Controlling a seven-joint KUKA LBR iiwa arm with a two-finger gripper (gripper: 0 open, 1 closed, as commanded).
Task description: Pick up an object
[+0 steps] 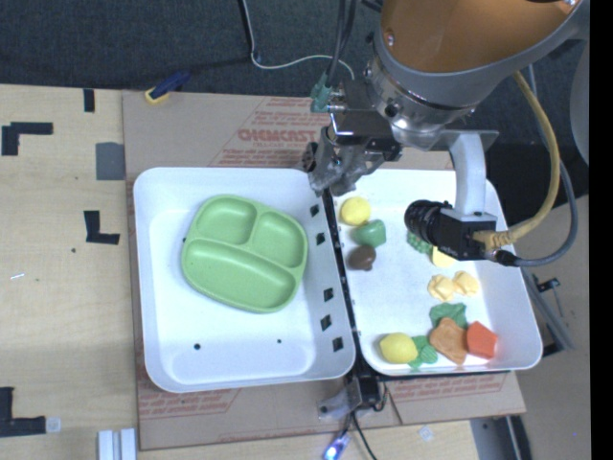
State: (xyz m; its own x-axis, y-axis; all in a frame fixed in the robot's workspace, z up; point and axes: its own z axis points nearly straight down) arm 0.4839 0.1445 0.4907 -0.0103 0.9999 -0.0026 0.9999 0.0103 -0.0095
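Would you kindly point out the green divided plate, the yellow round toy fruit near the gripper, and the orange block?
green divided plate (245, 250), camera view, middle ridge.
yellow round toy fruit (354, 210), camera view, top surface.
orange block (481, 341), camera view, upper face.

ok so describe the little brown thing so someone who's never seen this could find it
Start at the right bin, the one holding the small food toys. Along its left wall, near the top, three pieces sit in a short column: a yellow ball, a green piece, then the brown piece lowest. It is the only dark brown, rounded item there.
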